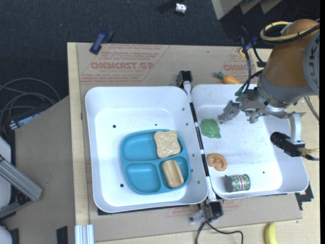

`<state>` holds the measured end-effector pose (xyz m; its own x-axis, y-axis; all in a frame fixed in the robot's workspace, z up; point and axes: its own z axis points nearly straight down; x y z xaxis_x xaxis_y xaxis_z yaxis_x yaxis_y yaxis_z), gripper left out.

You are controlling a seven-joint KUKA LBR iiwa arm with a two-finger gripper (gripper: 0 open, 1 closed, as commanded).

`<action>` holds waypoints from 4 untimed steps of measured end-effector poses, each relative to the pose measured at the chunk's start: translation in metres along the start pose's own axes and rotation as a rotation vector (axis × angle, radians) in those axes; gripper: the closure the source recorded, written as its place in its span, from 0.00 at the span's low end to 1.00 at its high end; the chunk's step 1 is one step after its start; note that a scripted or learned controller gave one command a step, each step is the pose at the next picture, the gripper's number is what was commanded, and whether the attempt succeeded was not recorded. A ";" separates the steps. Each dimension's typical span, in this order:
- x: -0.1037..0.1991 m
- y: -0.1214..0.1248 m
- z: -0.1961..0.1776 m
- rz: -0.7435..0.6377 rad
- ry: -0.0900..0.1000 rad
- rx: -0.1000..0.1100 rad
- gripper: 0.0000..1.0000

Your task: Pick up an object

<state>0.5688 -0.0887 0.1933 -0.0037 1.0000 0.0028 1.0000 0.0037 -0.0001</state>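
Note:
The right bin holds a green leafy piece near its left wall, a small brown pretzel below it, and a can lying on its side at the front. My gripper hangs over the upper part of this bin, up and to the right of the green piece. It is open, and nothing lies between its fingers. The left bin bears a blue divided tray with a tan cracker-like slab and a brown bread roll.
A black divider clip sits at the top of the seam between the bins. An orange item lies on the board behind the right bin, a yellow banana tip at the front right, and a blue object at the back left.

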 end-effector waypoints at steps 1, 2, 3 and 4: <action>-0.004 0.009 0.077 0.004 -0.002 0.003 0.00; -0.015 0.063 0.109 0.003 -0.003 -0.001 0.00; -0.114 0.066 0.029 0.005 -0.007 -0.004 0.00; -0.115 0.071 0.109 0.003 -0.002 0.002 0.00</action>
<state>0.6402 -0.2029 0.0839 -0.0009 1.0000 0.0007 1.0000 0.0009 -0.0025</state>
